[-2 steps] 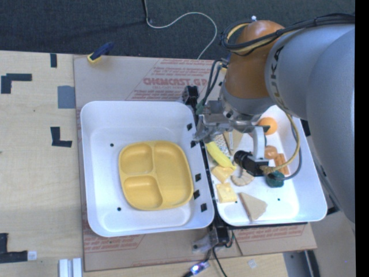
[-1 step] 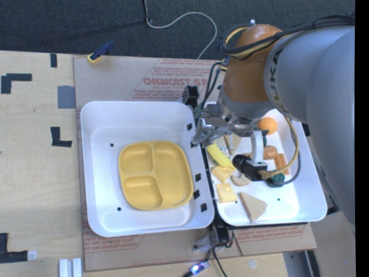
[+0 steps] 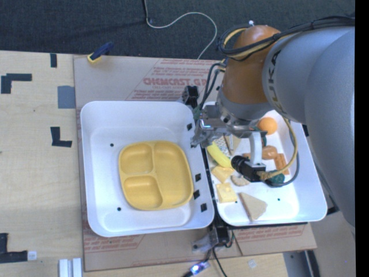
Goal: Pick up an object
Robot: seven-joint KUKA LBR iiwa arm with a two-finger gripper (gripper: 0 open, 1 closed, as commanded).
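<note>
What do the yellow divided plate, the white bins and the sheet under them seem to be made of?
The yellow divided plate looks like moulded plastic: uniform colour, rounded compartment ridges, soft sheen. The left bin and right bin look like smooth, slightly glossy white plastic. The sheet is probably cardboard: matte brown with red printing.

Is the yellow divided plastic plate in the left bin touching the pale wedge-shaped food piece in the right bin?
Apart. In the camera view the yellow divided plastic plate lies in the left bin, and the pale wedge-shaped food piece lies in the right bin, with both rims between them.
</note>
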